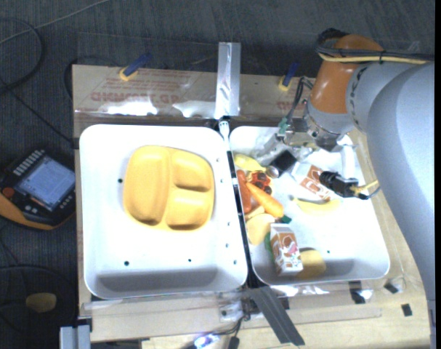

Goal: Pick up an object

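Two shallow white bins (96, 217) sit on my counter; I see a yellow moulded plastic tray (168, 186) lying in the left one, and my hand (293, 140) is low over the right bin's far clutter, near a small juice carton (284, 249), grip state unclear

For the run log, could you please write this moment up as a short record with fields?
left bin: holds a yellow divided tray
right bin: small items crowded along its left side
items seen: carrot, small carton
arm: reaches in from the right
gripper: low over the right bin's far end
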Robot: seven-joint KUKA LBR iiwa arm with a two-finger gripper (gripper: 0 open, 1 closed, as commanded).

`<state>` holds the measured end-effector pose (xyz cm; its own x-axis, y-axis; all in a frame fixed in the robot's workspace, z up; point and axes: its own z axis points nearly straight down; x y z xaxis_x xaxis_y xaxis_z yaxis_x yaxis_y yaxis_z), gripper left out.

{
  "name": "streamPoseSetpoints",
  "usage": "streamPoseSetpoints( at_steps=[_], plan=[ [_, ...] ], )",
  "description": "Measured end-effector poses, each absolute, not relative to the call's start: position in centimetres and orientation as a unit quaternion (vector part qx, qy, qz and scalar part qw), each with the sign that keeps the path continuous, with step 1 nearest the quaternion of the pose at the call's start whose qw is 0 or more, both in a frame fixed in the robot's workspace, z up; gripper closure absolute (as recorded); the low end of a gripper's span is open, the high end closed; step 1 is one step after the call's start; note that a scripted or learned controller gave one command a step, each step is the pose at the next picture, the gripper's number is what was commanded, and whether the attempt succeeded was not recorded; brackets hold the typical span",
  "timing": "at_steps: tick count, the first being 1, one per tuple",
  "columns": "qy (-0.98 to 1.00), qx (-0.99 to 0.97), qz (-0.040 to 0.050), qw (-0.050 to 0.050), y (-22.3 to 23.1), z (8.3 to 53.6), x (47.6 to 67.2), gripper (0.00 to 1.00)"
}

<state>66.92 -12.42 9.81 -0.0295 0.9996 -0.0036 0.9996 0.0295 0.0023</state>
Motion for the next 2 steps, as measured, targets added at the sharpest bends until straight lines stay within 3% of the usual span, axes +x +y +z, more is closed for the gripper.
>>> streamPoseSetpoints(
  at_steps=[1, 2],
  plan=[
    [0.752, 0.66, 0.0001, 0.003, -13.2, 8.8, 66.7, 0.0],
    [0.752, 0.659, 0.0009, 0.004, -13.1, 9.9, 66.8, 1.0]
  ],
)
